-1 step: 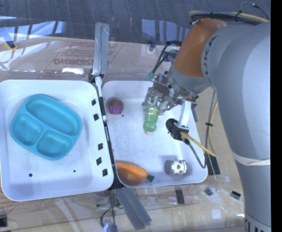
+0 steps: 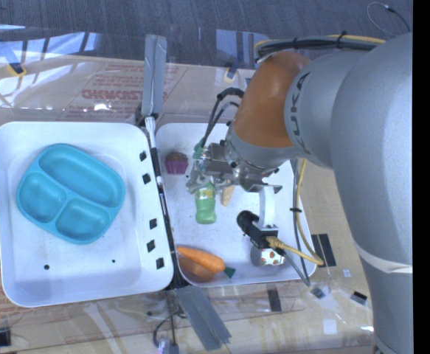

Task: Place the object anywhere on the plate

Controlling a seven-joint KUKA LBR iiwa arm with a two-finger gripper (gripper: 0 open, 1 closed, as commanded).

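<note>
A blue plate with three compartments lies in the left bin. My gripper hangs over the upper middle of the right bin. Directly under it lies a green bottle-shaped object, its top end at the gripper. A purple object sits to the left of the gripper near the bin's left wall. An orange carrot lies at the front of the right bin. A small white object with coloured spots rests at the front right.
A divider with black clips separates the two bins. The arm's grey and orange body covers the right bin's back right part. A small tan piece shows beside the green object.
</note>
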